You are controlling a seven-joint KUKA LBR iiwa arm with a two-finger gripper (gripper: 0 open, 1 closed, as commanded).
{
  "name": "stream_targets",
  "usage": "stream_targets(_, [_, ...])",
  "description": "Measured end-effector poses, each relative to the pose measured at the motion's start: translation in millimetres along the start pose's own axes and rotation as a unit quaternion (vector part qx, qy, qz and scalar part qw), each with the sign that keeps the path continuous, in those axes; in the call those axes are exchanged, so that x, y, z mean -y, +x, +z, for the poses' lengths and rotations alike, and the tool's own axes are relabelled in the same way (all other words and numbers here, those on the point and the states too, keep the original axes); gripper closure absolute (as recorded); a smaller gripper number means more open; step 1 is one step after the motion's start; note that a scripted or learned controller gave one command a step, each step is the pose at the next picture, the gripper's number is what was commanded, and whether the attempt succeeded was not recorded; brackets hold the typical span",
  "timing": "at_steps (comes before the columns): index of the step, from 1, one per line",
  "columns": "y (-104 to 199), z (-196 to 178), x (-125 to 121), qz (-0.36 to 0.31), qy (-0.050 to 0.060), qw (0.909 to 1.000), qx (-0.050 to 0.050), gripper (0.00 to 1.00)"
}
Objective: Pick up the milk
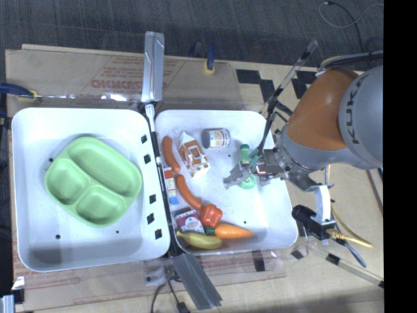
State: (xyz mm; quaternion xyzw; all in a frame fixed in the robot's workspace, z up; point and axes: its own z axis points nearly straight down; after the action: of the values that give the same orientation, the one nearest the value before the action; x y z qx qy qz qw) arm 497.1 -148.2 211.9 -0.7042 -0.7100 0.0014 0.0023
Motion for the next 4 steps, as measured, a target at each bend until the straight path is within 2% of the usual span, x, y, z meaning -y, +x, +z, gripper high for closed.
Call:
stream_targets(1, [70.8, 21.0, -82.1, -0.073, -0.001, 0.9973, 0.001, 0.00])
stream_targets(2, [16.0, 42.7, -88.5, -0.043, -0.002, 0.9991, 0.001, 0.00])
stream_targets(3, [82.4, 18.1, -156.7, -0.145, -0.003, 0.9894, 0.001, 0.00])
stream_targets(4, [144.5, 20.4, -146.9, -0.188, 0.000, 0.9822, 0.001, 0.00])
